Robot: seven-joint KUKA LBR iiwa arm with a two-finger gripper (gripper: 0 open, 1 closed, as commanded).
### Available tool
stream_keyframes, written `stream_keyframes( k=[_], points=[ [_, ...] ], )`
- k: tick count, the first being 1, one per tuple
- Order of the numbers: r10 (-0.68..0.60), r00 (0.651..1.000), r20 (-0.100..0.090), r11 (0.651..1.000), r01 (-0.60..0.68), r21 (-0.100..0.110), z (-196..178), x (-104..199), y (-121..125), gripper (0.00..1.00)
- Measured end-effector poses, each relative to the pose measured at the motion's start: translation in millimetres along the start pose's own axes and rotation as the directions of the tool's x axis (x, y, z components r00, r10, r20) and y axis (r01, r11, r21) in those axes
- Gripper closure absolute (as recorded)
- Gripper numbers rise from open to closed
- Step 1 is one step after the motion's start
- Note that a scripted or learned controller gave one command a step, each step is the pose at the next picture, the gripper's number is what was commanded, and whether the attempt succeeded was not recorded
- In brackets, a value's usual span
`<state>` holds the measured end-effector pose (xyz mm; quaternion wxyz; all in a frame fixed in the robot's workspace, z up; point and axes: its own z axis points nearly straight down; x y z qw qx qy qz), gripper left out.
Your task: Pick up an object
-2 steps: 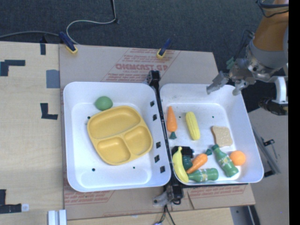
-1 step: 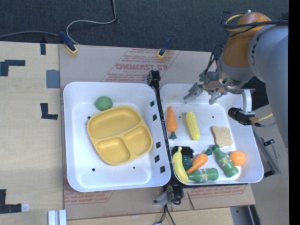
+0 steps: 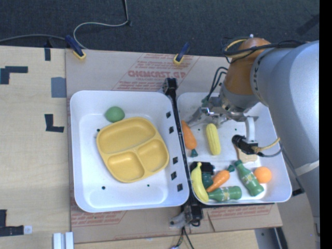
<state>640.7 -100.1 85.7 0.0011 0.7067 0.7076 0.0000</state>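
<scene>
step: i have the gripper (image 3: 206,114) low over the corn (image 3: 212,139), nothing held
grip: i cannot tell how open
next: i close on the corn

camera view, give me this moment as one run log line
arm: over right bin | gripper: above corn, nothing seen held | left bin: yellow tray, green ball

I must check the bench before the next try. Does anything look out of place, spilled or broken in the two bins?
Nothing looks spilled or broken. The yellow divided tray sits askew in the left bin, with a green ball outside it near its far corner. In the right bin, the toy foods lie jumbled; the banana, carrot and green bottles crowd the near edge.
</scene>
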Motion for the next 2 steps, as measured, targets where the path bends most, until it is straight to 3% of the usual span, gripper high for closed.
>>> stream_keyframes(
  k=[1,2],
  points=[
    [0.0,1.0,0.0,1.0,0.0,-0.002,-0.5,-8.9,-32.6,0.0],
    [-0.001,1.0,0.001,1.0,0.001,-0.001,-10.3,-9.2,-32.3,1.0]
  ],
)
